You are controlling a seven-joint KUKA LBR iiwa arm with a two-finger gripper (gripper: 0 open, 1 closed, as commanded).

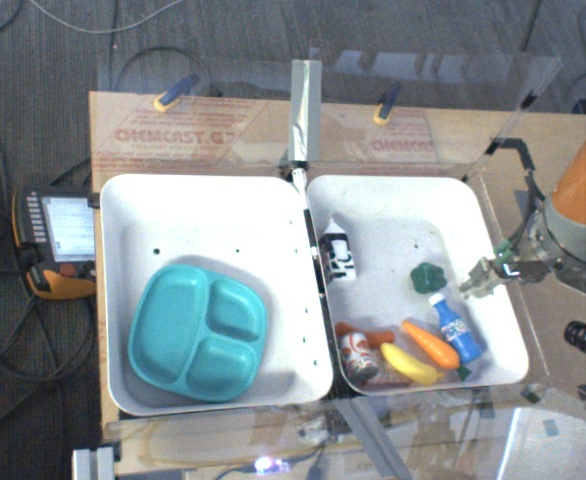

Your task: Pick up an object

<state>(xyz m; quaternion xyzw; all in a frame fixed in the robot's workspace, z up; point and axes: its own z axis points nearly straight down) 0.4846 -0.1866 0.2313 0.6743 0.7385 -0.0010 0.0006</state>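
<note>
1. 2 white bins sit side by side on the bench: left bin (pixel 113 268) carries a teal divided plate (pixel 198 333); right bin (pixel 393 193) carries the loose objects.
2. Candidates for the pick, all in the right bin: green lump (pixel 428 277) mid-right; blue bottle (pixel 456 328) just below it; orange carrot (pixel 431 342) touching or nearly touching the bottle; yellow banana (pixel 410 364) along the near wall; red-and-white can (pixel 358 354) beside the banana; small black-and-white item (pixel 337 255) against the dividing wall.
3. Gripper (pixel 483 278) is at the right bin's right edge, near the green lump and above the blue bottle's cap. Nothing visible between its tips. Too small and blurred to judge the gap: cannot tell whether wide or narrow.
4. Progress, my reading: nothing lifted yet. All objects lie on the bin floor. Approach, closing and lift all remain. Nearest targets look like the bottle or the green lump.
5. Arm: grey wrist with the orange band (pixel 573 183) at the view's right.
6. Surface: bins rest on a brown board (pixel 203 133) with faint printing, 2 clamps along its far edge.
7. Room: grey carpet (pixel 33 68) with loose cables; an orange-edged pendant (pixel 58 238) left of the bins.
</note>
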